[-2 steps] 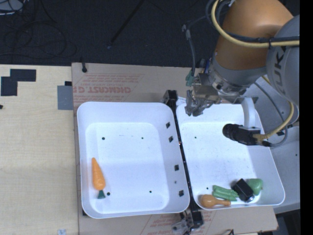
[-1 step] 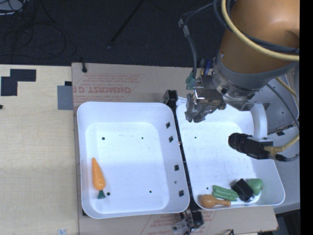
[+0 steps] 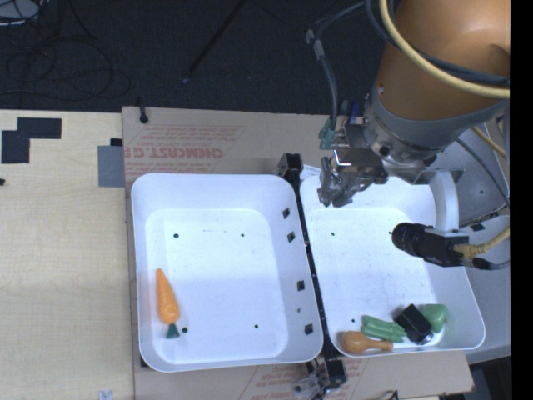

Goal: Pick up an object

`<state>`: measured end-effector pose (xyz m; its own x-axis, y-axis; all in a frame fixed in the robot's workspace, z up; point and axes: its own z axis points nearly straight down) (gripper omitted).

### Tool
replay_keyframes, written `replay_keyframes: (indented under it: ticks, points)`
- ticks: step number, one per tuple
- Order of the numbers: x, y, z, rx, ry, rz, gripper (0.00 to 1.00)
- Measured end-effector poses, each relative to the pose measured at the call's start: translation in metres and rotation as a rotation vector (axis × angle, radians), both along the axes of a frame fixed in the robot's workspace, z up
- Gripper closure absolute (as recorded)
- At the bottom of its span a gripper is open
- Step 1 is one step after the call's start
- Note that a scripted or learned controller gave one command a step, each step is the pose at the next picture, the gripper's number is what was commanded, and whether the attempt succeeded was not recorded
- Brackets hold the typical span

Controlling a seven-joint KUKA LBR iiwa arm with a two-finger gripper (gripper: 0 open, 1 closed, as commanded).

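My gripper [image 3: 336, 192] hangs over the far left corner of the right bin [image 3: 466, 340], under the grey and orange wrist. No object is seen in it. An orange carrot [image 3: 166, 297] with a green stem lies at the near left of the left bin [image 3: 208, 190]. In the right bin's near right corner lies a cluster: a green pea pod [image 3: 382, 328], a black block [image 3: 413, 323], a pale green piece [image 3: 435, 313] and an orange pear-shaped toy [image 3: 364, 342]. The gripper is far from the cluster and the carrot.
A black divider strip with clips [image 3: 300, 257] runs between the two bins. A black cylinder [image 3: 423, 244] with cables juts from the arm over the right bin's right side. Cardboard [image 3: 208, 144] lies under the bins; the wooden bench [image 3: 58, 257] spreads to the left.
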<state>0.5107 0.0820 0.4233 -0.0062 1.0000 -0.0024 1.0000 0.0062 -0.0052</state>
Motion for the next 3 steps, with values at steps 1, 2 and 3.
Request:
replay_keyframes:
  ticks: [1,2,3]
  points:
    - [-0.034,0.024,0.083,0.004,-0.009,-0.003,1.0]
    - [-0.035,0.04,0.116,0.002,-0.005,-0.004,1.0]
    - [0.064,0.115,0.034,-0.001,0.003,0.0,1.0]
